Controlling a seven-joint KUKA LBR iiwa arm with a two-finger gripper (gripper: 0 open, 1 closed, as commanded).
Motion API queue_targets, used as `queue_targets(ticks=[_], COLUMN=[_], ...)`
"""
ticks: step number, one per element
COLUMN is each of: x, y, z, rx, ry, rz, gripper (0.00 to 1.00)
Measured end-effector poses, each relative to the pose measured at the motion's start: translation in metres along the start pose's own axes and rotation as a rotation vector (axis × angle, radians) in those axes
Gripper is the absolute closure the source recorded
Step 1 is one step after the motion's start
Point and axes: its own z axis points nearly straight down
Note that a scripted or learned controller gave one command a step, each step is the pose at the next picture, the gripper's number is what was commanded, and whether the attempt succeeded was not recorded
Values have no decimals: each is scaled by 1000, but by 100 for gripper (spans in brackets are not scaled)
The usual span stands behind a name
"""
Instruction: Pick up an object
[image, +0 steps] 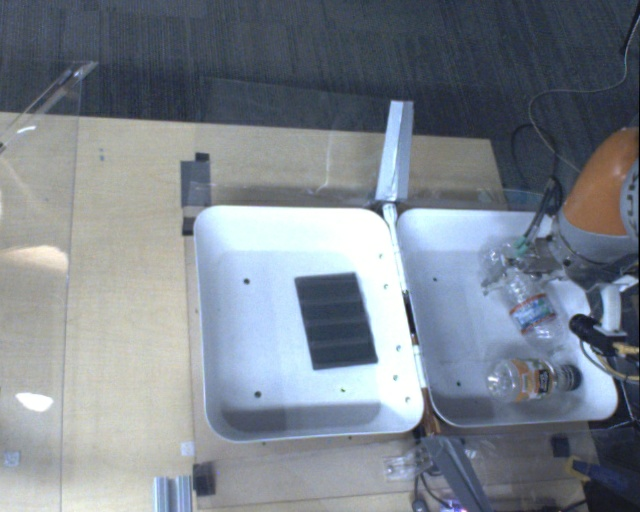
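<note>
Bottles are what's on offer: one clear plastic bottle with a red-and-white label sits tilted right under the gripper, and a second bottle with a dark cap lies on its side further toward the near wall of the right bin. Whether the tool is apart or together, I cannot tell, as its tip blurs into crumpled clear plastic just beside it. Away from the arm, across the divider, a dark ribbed tray lies flat in the left bin.

Left of the end effector, the smooth white plastic bin holds a matt black ribbed pad. Just beside it lie clear, glossy plastic bottles. The table is pale wood.
</note>
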Motion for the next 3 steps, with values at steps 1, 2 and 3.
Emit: queue_targets(ticks=[1,2,3], x=[-1,0,26], y=[26,29,68], z=[7,-6,-77], rx=[-2,-10,7], ry=[-1,-3,1], rz=[-85,-88,-66], gripper=[0,100,100])
